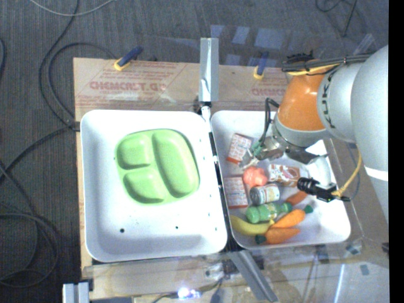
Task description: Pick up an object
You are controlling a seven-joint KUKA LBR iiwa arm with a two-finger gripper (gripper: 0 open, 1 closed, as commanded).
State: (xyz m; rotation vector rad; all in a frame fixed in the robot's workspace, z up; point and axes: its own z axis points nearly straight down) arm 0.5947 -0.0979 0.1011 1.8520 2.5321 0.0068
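one fixed overhead camera, slanted down over both bins (88,169).

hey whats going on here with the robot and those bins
The arm's gripper is down in the right bin, above a heap of small items: a carrot, a banana, a can and some packets. Nothing visibly sits between its fingers. The left bin has a green divided tray.
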